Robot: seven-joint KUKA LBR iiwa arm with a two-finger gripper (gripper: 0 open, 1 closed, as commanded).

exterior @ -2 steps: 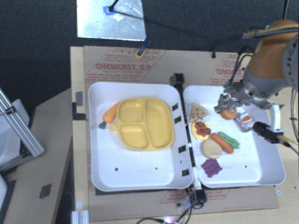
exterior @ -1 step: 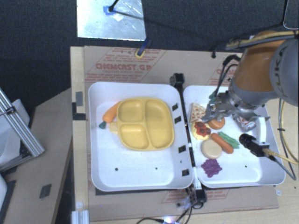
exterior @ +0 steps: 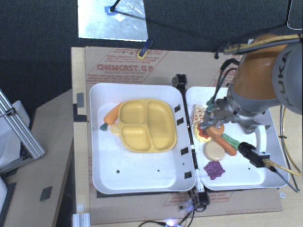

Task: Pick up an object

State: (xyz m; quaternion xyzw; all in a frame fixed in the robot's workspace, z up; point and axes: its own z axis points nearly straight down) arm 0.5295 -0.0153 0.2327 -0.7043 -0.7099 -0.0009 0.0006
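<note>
My gripper (exterior: 209,121) hangs low over the left part of the right bin (exterior: 265,176), right above a cluster of toy food. Under and beside it lie a pizza slice (exterior: 199,112), a red and yellow piece (exterior: 203,135) and an orange carrot (exterior: 223,141) with a green top (exterior: 232,140). A beige round disc (exterior: 214,151) and a purple bunch of grapes (exterior: 214,170) sit nearer the front. The wrist hides part of the cluster.
The left bin (exterior: 102,174) holds a yellow divided plate (exterior: 144,125) with a second orange carrot (exterior: 112,114) against its left side. A black divider (exterior: 187,126) runs between the bins. A metal sheet (exterior: 112,13) lies beyond the bench.
</note>
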